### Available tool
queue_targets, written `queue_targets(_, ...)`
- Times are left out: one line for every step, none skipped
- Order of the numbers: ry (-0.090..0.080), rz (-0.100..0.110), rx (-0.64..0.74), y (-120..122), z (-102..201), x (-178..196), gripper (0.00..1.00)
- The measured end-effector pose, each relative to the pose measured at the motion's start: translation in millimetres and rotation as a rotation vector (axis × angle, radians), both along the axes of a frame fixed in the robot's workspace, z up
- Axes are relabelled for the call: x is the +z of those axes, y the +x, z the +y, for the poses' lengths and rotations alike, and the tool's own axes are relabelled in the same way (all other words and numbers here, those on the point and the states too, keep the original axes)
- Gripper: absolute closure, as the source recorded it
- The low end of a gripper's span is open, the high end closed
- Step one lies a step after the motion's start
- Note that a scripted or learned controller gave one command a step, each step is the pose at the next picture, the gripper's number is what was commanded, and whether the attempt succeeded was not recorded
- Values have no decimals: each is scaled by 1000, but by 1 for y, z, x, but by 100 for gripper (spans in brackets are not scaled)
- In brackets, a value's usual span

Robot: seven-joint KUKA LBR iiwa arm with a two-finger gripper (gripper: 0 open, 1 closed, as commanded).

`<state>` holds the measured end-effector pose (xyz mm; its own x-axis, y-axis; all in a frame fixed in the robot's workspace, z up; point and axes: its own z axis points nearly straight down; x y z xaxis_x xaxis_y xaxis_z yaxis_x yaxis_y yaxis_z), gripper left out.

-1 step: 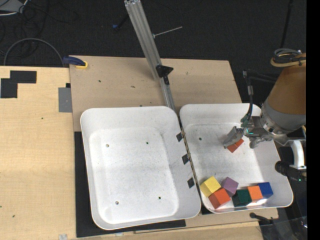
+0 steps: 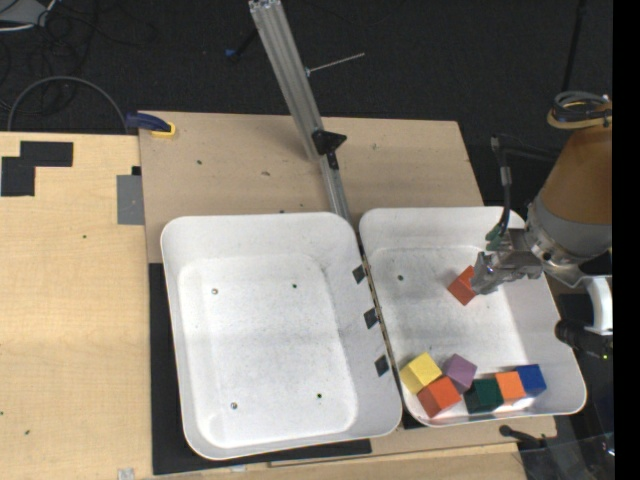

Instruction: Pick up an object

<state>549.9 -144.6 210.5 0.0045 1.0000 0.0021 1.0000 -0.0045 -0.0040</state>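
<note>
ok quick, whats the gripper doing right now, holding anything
Gripper: closed on the red block, held between its fingers above the right bin.

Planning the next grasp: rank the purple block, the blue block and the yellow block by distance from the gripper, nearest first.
1. Purple block: below the gripper, mid-cluster in the right bin.
2. Blue block and yellow block: right and left ends of the cluster, too close to call.
</note>
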Motion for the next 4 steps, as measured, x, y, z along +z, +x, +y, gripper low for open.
queue_targets(-1,-10,12,37,63,64,100)
queue_targets(0,9,0,-20,-10,-100,100)
queue_targets(2,-5,12,-29,100,-17,100)
queue_targets(2,0,12,-32,183,-21,100)
